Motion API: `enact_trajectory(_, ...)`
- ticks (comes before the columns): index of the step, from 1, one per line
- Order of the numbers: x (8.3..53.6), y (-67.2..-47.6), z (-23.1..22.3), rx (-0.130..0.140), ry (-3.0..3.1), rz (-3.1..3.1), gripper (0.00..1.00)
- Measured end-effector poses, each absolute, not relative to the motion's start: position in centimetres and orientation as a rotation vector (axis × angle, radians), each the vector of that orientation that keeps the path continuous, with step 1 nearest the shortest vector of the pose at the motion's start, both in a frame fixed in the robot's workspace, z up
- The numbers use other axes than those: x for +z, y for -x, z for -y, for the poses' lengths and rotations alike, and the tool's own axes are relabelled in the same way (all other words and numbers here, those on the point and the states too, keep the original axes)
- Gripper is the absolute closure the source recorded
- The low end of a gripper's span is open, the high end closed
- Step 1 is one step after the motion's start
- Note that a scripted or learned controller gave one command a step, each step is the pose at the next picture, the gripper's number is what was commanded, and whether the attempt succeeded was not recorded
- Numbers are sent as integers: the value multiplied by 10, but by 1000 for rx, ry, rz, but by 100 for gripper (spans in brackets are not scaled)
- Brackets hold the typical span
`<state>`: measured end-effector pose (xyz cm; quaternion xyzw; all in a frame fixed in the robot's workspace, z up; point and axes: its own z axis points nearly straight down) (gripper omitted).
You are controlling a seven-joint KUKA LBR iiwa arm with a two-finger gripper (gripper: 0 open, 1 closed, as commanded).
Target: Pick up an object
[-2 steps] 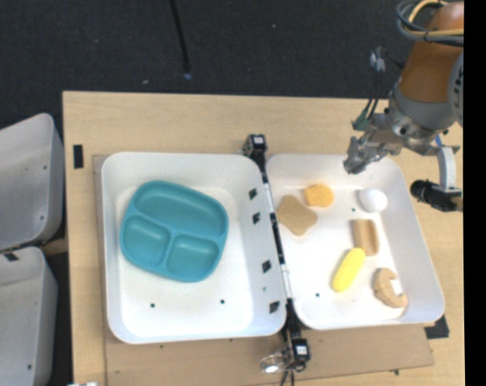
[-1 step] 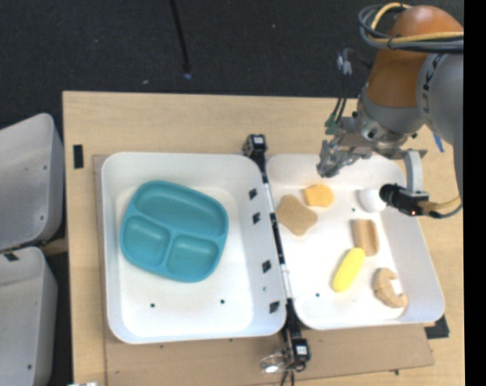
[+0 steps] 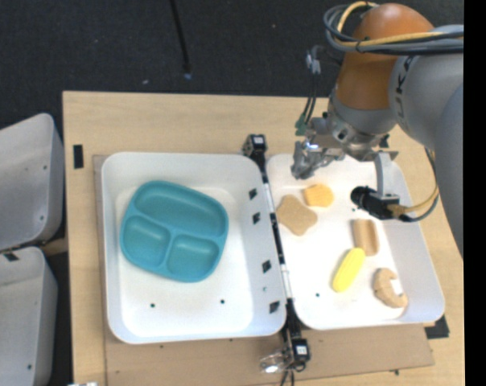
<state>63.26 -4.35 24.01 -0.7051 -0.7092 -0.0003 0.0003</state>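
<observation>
A grey robot arm's gripper (image 3: 307,161) hangs over the far corner of the right white bin (image 3: 412,292), whether its fingers are apart or together impossible to tell; the left white bin (image 3: 114,296), well to the gripper's left, holds a teal divided plate (image 3: 174,231). Just below the gripper lie an orange block (image 3: 317,195) and a tan bread slice (image 3: 295,215), while a brown cylinder (image 3: 364,236) standing lengthwise toward the camera, a yellow banana-like piece (image 3: 348,269) slanting up-right and a curved croissant (image 3: 388,288) sit farther down-right.
</observation>
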Motion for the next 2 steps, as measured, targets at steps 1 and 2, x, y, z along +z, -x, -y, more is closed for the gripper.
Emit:
enact_trajectory(1, 250, -637, -6, -4, 2214, 2230, 100)
enact_trajectory(2, 251, -627, -57, -1, 2213, 2228, 100)
